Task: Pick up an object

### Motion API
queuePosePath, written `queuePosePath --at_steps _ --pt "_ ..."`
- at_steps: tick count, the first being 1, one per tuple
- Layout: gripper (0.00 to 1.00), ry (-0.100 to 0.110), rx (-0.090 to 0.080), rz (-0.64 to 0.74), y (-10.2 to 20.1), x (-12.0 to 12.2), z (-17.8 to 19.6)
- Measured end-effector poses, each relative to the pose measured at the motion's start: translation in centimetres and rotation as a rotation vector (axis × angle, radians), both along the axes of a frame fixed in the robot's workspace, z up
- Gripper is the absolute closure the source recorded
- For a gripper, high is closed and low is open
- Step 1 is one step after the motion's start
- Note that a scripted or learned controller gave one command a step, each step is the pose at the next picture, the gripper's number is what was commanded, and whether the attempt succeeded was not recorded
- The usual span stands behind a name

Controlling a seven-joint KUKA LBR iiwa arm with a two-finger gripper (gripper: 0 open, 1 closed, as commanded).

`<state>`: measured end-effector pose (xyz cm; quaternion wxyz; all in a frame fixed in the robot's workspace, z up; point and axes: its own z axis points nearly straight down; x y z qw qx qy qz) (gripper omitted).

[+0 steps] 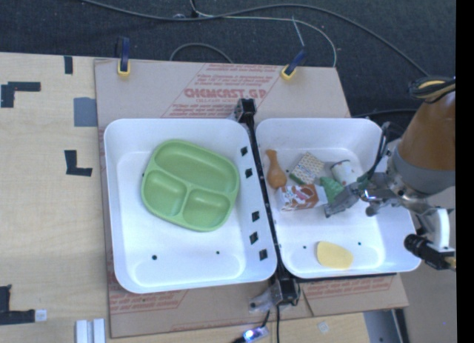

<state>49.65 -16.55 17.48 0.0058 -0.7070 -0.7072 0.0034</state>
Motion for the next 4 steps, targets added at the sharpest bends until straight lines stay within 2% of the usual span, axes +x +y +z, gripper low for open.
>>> queuePosePath --at_steps 1,2,3,4 --pt "0.0 0.001 0.001 0.0 0.4 -0.7 -6.7" --pt "0.0 -0.008 -0.003 0.0 0.4 -0.7 -9.4" --pt "1.0 -0.006 -0.002 0.001 0.4 -0.6 -8.5" --pt "1.0 -0.011 -0.003 0.002 1.0 0.0 -2.8"
